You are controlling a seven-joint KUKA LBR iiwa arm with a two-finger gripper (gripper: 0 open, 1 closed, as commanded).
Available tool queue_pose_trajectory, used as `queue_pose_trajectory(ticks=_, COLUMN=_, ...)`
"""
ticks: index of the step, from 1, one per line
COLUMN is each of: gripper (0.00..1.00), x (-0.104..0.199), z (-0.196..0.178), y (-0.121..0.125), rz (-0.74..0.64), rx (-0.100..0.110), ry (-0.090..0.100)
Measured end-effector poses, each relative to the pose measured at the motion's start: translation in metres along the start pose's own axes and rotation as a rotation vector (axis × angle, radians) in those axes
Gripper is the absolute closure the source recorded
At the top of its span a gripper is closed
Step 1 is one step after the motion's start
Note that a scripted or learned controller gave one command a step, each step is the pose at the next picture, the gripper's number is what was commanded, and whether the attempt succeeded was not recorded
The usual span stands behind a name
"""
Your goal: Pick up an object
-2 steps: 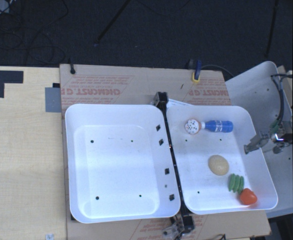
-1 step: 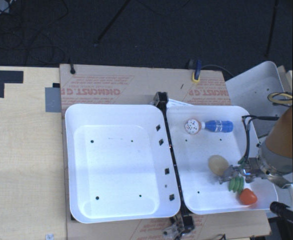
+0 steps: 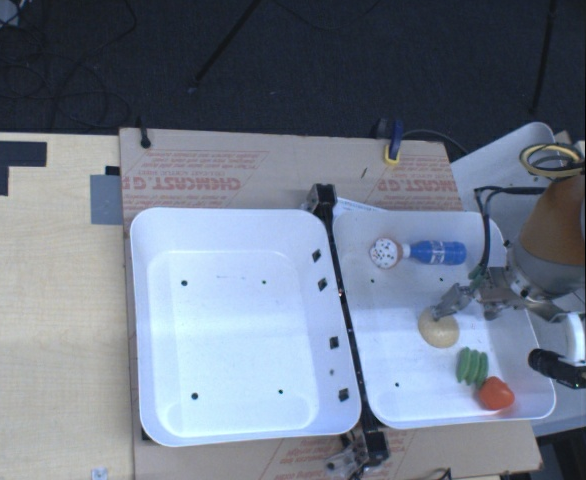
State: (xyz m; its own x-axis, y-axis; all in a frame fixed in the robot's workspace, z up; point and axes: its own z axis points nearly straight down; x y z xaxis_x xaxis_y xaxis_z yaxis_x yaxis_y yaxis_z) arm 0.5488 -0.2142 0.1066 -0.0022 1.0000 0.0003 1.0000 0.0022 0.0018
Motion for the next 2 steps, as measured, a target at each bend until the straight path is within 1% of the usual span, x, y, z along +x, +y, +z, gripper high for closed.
queue_pose_trajectory(ticks=1, gripper=0.00, x=0.001, z=-0.039, y=-0.051, rz=0.004, rx=0.006, ry=0.001)
queue_pose_trajectory(ticks=2, gripper=0.00, x=0.035, z=0.021, y=-0.012, rz=-0.001, rx=0.003, ry=0.000)
